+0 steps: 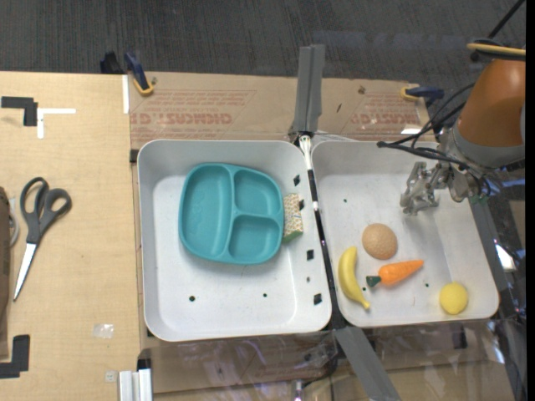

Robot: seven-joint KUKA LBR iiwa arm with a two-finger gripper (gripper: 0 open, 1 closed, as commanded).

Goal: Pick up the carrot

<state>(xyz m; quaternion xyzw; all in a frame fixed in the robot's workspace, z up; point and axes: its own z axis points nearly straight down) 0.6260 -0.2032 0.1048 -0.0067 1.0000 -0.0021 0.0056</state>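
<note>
Carrot (399,271) between egg (379,241) and lemon (453,298)

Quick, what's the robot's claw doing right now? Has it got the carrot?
Claw: open or shut cannot be told; it holds nothing, up over the right bin. The carrot lies there untouched.

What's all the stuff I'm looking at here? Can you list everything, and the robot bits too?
carrot: one, orange with a green end, right bin, lying beside the banana
banana: one, yellow, right bin, near its left wall
egg: one, tan, right bin, just above the carrot
lemon: one, yellow, right bin, lower right corner
right bin: one, white
left bin: one, white
divided plate: one, teal, left bin
sponge: one, yellowish, left bin, at the plate's right edge
scissors: one pair, grey handles, bench at far left
arm: one, orange band, entering from the right
jaws: one metal set, over the right bin's upper right, apart from the carrot
</note>
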